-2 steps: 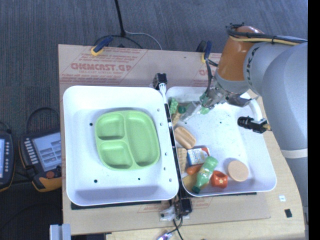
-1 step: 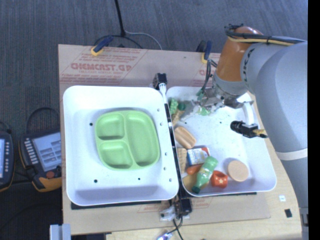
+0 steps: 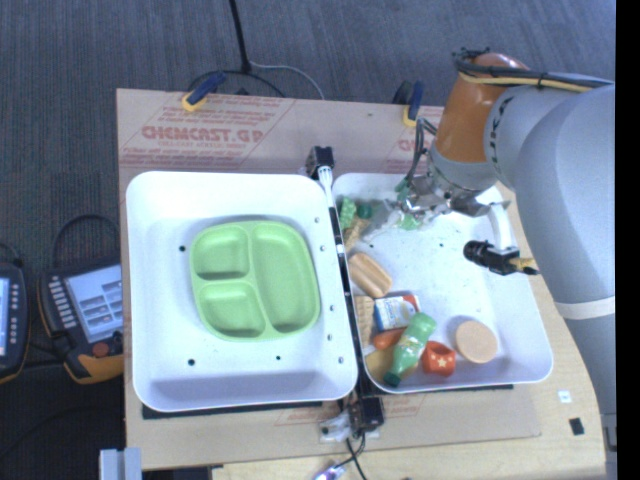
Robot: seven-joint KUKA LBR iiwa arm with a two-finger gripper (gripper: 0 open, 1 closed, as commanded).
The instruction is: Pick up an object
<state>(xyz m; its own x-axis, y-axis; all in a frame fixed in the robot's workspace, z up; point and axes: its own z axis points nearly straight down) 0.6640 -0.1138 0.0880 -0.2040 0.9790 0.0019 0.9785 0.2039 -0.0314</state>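
Note:
My gripper [image 3: 418, 208] is low over the far end of the right bin [image 3: 520, 318], under the orange-banded wrist. A small green piece [image 3: 408, 220] lies right at its tip; whether it is held I cannot tell. Green toy vegetables [image 3: 349, 211] sit in the bin's far left corner. Nearer along the left wall lie a tan bun [image 3: 368, 273], a small carton [image 3: 394, 311], a green bottle [image 3: 408, 343], an orange carrot [image 3: 385, 339], a red tomato [image 3: 438, 360] and a round tan disc [image 3: 476, 341].
The left bin [image 3: 160, 368] holds a green divided plate [image 3: 254, 278]. The divider [image 3: 340, 278] between the bins runs just left of the toys. The grey arm covers the right bin's far right side. Bare white floor shows mid-bin around [image 3: 440, 278].

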